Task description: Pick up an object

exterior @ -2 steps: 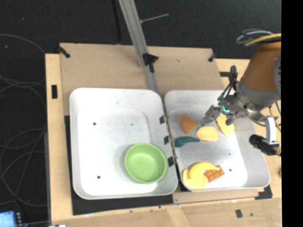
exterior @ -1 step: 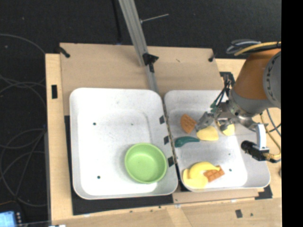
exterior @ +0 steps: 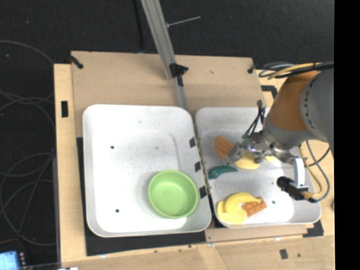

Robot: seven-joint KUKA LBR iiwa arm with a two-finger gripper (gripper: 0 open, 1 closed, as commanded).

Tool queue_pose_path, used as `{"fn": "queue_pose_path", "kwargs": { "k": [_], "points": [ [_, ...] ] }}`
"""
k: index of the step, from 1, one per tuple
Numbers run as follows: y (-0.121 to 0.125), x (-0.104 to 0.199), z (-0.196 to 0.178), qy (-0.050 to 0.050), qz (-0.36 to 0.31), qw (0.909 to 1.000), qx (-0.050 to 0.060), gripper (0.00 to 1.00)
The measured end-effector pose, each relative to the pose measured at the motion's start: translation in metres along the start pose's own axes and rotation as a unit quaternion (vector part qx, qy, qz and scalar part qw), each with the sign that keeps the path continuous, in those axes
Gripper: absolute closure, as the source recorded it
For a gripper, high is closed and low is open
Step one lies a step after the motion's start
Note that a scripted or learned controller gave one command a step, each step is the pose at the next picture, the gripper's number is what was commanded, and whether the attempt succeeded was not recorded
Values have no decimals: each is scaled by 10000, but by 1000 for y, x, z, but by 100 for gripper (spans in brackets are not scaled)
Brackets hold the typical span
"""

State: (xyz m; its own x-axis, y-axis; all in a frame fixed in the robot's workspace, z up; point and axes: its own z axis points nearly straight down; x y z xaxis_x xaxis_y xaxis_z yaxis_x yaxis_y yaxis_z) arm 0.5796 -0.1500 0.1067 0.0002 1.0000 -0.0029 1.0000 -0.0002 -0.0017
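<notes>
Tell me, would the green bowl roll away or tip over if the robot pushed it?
Probably not. The green bowl sits upright with its open side up near the left bin's front edge, so it would likely slide rather than roll. It looks like thin plastic, so probably light and stiff. A push high on its rim might tip it.

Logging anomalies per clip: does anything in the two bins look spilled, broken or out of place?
Nothing stands out. The green bowl sits upright in the left bin. The right bin holds small items loosely scattered, with the hand low over a pale yellow piece.
</notes>
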Motion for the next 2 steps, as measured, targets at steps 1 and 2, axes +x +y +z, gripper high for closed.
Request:
{"fn": "queue_pose_path", "kwargs": {
  "k": [1, 2],
  "points": [
    [2, 0, -14, 8, 18, 10000, -33, 100],
    [-1, -7, -76, 6, 19, 10000, -47, 100]
  ]
}}
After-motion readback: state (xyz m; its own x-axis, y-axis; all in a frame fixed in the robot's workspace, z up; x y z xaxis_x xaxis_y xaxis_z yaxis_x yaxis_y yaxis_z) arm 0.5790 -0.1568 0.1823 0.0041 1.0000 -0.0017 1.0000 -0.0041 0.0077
